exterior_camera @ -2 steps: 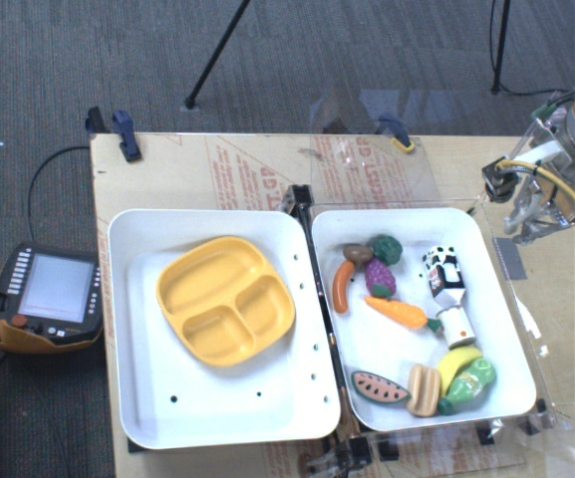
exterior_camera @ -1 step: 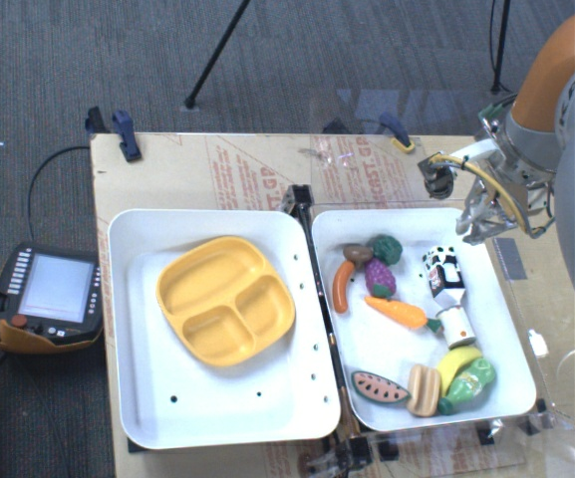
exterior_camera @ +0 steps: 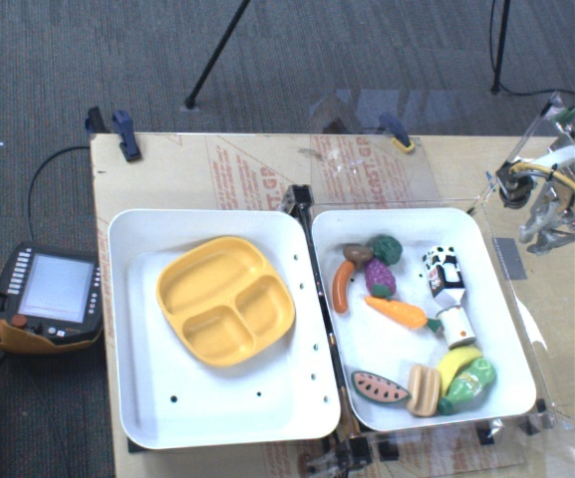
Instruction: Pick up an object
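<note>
The main risk is a miss or a double grab, since the toys in the right bin [exterior_camera: 496,267] lie crowded together. Taking the carrot [exterior_camera: 399,313] as landmark: the sausage [exterior_camera: 341,287] lies to its left, the purple grapes [exterior_camera: 380,279] just above it with a green piece [exterior_camera: 387,249] and a brown piece [exterior_camera: 356,255] beyond, and the milk carton [exterior_camera: 444,275] above-right, nearly touching the carrot's tip. Below it sit the watermelon slice [exterior_camera: 380,387], a bread piece [exterior_camera: 425,390], a banana [exterior_camera: 456,362] and a green pear [exterior_camera: 471,381], touching one another, so fingers closing there could knock a neighbour away. The gripper [exterior_camera: 541,222] hangs far right of the carrot, outside the bin; whether it is spread or pressed together I cannot tell. The yellow plate [exterior_camera: 225,299] in the left bin [exterior_camera: 128,267] stays well clear, far left of the carrot
</note>
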Robot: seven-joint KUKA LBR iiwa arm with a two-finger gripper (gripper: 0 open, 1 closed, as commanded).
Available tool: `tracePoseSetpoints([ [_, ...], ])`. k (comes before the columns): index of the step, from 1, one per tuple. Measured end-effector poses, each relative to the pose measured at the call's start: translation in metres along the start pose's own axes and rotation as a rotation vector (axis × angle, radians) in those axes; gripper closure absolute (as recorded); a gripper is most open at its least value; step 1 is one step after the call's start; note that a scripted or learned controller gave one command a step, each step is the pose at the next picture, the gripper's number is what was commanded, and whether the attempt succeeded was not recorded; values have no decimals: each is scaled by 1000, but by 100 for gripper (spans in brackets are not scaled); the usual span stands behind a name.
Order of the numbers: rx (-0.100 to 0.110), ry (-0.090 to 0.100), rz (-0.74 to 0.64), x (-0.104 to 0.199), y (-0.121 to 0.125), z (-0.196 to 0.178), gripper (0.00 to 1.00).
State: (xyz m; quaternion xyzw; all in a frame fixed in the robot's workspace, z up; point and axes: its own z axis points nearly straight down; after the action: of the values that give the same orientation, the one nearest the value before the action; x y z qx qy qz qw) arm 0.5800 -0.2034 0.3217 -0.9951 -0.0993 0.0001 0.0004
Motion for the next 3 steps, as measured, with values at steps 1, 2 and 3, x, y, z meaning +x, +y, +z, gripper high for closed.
tracePoseSetpoints([
  [1,5,-4,-3,-10,5,-3,100],
  [2,9,-8,-5,31,-27,37,100],
  [3,6,-5,-16,-3,8,27,100],
])
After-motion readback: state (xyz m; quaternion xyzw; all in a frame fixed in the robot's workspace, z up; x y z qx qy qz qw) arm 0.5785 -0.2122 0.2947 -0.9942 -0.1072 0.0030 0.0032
